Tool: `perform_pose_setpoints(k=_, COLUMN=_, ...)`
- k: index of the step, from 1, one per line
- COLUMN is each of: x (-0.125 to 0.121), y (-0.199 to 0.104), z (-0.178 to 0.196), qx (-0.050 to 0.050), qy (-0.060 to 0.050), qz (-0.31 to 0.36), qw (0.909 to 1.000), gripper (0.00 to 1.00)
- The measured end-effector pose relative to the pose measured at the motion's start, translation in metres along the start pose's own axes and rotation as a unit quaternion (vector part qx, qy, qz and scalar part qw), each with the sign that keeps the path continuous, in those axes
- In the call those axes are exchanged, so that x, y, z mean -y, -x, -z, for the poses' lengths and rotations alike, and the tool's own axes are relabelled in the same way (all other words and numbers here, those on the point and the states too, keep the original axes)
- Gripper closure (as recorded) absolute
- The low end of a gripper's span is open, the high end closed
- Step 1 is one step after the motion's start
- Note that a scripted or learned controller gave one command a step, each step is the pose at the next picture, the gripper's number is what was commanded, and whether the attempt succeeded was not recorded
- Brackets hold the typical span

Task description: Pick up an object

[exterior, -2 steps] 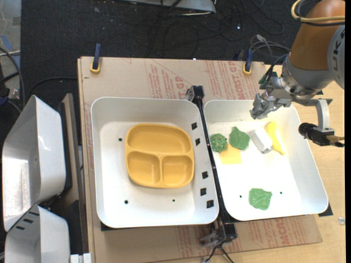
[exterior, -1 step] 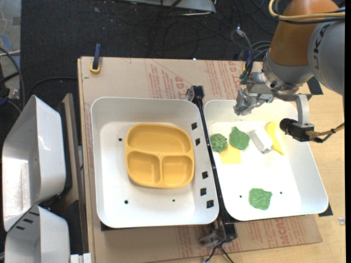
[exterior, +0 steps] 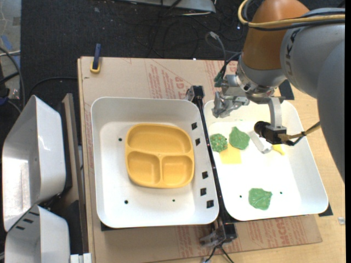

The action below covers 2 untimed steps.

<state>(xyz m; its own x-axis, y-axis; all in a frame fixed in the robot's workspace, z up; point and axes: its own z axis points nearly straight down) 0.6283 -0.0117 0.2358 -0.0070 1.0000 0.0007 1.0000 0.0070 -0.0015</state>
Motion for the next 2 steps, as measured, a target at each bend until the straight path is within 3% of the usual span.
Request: perform_pose_setpoints(k=2, x=0.002, y=-0.101, z=-0.007, qx=0.000, qy=0.000, qz=0.000, qw=1.0000, gripper=1.00)
